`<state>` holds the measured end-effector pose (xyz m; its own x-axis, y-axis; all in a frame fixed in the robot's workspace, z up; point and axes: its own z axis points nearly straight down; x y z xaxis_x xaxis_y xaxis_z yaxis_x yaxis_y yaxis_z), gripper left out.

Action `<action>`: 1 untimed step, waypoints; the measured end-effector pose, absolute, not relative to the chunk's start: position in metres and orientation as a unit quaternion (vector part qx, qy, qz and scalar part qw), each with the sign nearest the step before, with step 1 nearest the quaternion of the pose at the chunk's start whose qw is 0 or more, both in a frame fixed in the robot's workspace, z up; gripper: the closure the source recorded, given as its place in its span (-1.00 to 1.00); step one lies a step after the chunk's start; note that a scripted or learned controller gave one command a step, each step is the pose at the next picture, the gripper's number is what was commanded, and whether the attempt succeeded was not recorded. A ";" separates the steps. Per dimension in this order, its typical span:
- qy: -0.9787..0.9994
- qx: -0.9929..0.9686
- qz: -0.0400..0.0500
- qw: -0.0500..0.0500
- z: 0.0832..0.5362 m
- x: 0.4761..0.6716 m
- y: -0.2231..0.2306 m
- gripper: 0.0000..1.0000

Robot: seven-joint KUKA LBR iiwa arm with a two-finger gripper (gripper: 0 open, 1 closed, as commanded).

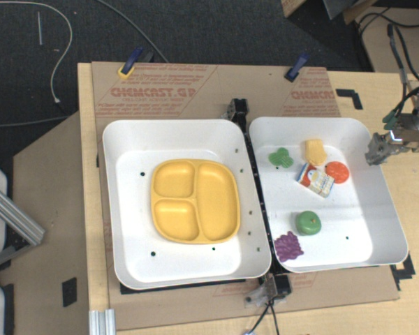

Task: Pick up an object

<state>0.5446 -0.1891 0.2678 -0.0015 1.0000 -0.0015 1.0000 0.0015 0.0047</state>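
The right bin holds several small toy foods: a green broccoli piece, a yellow block, an orange ball, a red and white carton, a green apple and a purple grape bunch. My gripper hovers at the bin's far right rim, right of the orange ball and apart from every object. It holds nothing that I can see.
The left bin carries a yellow three-compartment plate. Blue clamps pin the cardboard base at the back. Cables hang near the gripper at the right edge.
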 end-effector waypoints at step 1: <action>0.709 0.705 0.001 -0.002 0.273 0.540 -0.136 1.00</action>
